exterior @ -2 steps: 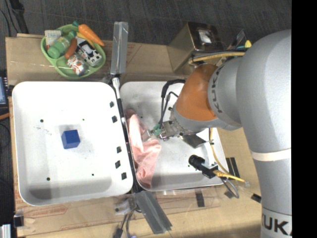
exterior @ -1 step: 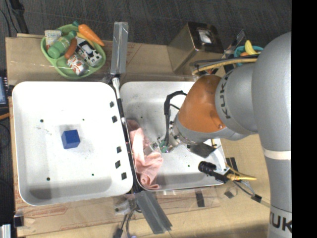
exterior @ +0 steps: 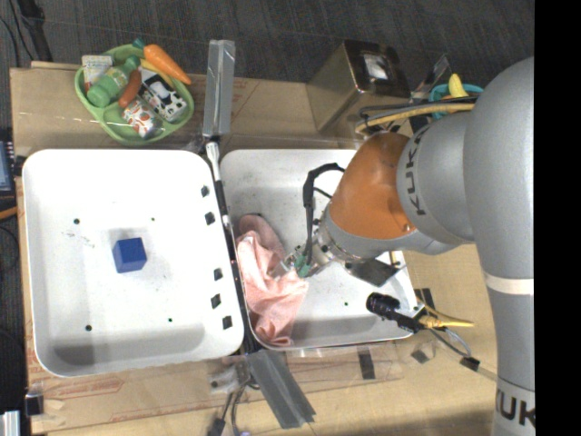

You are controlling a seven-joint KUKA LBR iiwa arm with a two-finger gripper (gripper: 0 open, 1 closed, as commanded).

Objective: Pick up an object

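Observation:
A crumpled pink cloth (exterior: pixel 265 282) lies along the left wall of the right bin (exterior: pixel 272 166). My gripper (exterior: pixel 301 263) reaches down from under the orange wrist band and sits at the cloth's right edge, touching or just above it. A blue cube (exterior: pixel 130 254) rests alone in the left bin (exterior: pixel 54 175), far from the gripper. The wrist hides much of the right bin's floor.
A green bowl (exterior: pixel 95 107) of toy food, with a carrot (exterior: pixel 165 61) on top, stands on the bench behind the left bin. A brown box (exterior: pixel 354 84) sits behind the right bin. A metal divider (exterior: pixel 216 84) runs between the bins.

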